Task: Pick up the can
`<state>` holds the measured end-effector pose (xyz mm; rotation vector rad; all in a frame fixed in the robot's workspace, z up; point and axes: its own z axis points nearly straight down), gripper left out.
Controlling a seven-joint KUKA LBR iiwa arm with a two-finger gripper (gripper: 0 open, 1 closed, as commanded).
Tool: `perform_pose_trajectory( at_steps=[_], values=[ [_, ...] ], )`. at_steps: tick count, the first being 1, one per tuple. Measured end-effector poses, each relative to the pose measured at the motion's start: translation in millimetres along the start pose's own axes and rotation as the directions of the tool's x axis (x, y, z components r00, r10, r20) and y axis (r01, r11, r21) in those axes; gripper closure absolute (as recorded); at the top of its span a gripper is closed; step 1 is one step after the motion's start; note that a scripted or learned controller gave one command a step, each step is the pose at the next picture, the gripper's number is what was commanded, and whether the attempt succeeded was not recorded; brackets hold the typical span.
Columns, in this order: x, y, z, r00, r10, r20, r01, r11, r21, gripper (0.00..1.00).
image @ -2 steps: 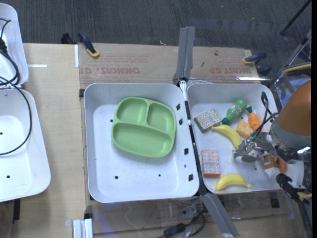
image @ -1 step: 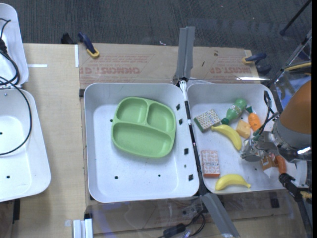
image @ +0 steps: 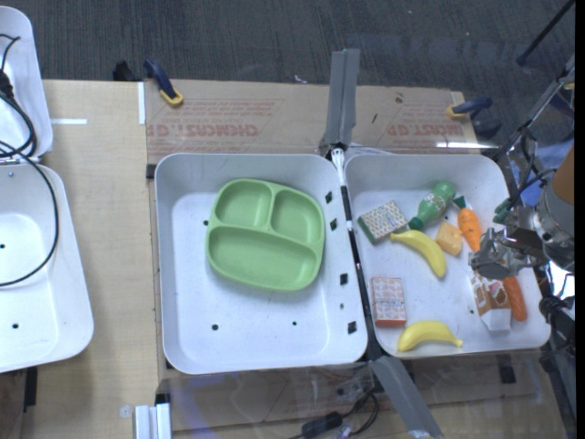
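Observation:
My gripper hangs low over the right side of the right bin, its grey metal body reaching in from the right. Just in front of it lies a small white container with red and orange print. Whether that is the can I cannot tell, because the gripper covers its top end. An orange, carrot-like piece lies against the container's right side. Nothing shows between the gripper and the container that tells me whether they touch.
The right bin also holds a green bottle, a carrot, an orange chunk, two bananas and two small printed boxes. A green divided plate lies in the left bin.

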<state>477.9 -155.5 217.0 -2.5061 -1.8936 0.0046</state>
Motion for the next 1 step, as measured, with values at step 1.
perform_pose_trajectory(
  at_steps=[1],
  values=[
    [0.0,-0.1,0.1,1.0,0.0,0.0,0.0,1.0,0.0,0.0]
  ],
)
